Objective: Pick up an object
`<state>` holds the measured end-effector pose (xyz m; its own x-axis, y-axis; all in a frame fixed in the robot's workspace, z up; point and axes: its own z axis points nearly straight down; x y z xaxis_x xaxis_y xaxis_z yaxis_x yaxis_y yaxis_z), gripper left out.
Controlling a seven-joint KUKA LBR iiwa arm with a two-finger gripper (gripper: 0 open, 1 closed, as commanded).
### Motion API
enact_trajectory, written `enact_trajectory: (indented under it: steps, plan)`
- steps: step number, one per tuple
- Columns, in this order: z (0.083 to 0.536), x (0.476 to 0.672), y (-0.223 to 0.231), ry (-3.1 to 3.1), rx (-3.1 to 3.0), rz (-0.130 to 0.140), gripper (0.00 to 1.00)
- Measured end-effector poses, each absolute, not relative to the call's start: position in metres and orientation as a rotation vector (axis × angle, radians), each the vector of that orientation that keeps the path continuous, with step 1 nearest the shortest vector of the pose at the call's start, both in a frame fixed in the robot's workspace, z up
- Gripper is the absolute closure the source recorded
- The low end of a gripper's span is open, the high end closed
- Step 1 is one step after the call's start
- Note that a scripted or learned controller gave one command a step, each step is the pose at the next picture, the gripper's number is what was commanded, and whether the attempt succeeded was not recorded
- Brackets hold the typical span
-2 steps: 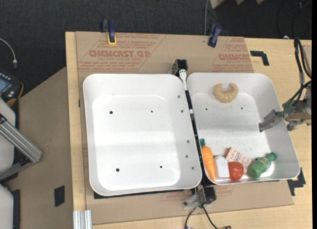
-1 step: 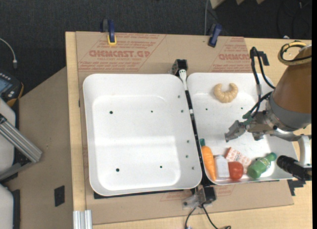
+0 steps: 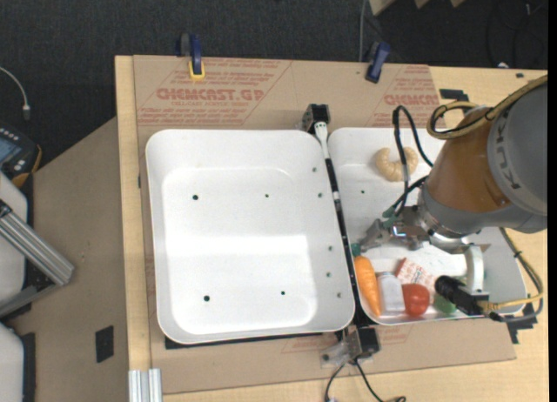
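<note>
Dark carpet surrounds the cardboard-topped bench [image 3: 261, 87] carrying two white bins. The left bin [image 3: 244, 235] holds nothing I could take; the right bin [image 3: 365, 144] holds everything. My arm [image 3: 474, 174] leans over the right bin from its right side, wrist bent down towards its middle. My pincer [image 3: 387, 231] hangs just above the carrot [image 3: 366, 283]; whether it is open or grasping anything I cannot tell. The carrot looks light, stiff and smooth, probably plastic; I would grip across its thick middle.
</note>
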<state>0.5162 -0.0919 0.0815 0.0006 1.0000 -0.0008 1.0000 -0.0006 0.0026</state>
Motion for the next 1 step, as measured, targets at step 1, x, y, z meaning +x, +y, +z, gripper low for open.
enact_trajectory:
  steps: [1]
  plan:
    - [0.0844,0.5149,-0.0970,2.220,2.222,0.000,0.00]
